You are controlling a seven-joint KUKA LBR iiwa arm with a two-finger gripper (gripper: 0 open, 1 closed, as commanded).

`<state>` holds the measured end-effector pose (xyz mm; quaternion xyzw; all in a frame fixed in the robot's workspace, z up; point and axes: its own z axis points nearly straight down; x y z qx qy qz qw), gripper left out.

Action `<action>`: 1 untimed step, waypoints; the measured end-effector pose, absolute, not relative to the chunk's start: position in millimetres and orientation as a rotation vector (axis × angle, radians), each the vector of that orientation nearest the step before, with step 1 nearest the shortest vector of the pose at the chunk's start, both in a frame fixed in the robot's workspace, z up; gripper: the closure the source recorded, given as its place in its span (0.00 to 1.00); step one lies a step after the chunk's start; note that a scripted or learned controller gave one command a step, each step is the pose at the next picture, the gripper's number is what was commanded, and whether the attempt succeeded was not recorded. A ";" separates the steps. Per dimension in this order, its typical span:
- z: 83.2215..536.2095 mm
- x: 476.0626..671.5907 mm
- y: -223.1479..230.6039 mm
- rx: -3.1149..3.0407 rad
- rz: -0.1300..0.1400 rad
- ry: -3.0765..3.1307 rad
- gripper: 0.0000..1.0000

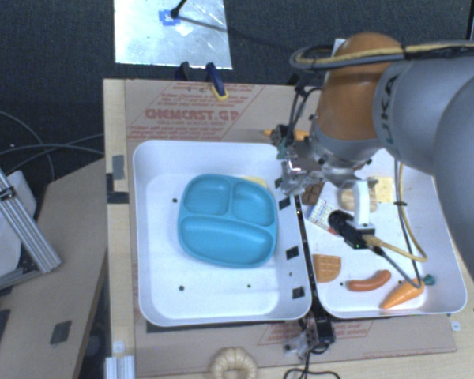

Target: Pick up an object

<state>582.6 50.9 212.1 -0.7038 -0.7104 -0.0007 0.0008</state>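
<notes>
My gripper [302, 181] hangs low over the upper left corner of the right bin [446, 283], right at the wall between the two bins. The orange band and grey wrist hide most of it. Beside it lie a brown block [313, 190] and a small printed packet [319, 212]. Further down the right bin lie a round waffle [327, 268], a red sausage [369, 280] and an orange carrot [401, 294]. A pale yellow cheese slice [384, 189] lies to the right of the gripper. I see nothing held by the gripper.
In the left bin [154, 251] sits a blue divided plate [227, 219], with a yellow piece [256, 181] peeking out behind its far rim. Black clips [292, 253] line the wall between the bins. A braided ring [233, 363] lies on the bench in front.
</notes>
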 end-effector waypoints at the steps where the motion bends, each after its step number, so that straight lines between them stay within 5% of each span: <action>1: 232.1 569.3 108.0 -2.209 -0.006 -2.233 1.00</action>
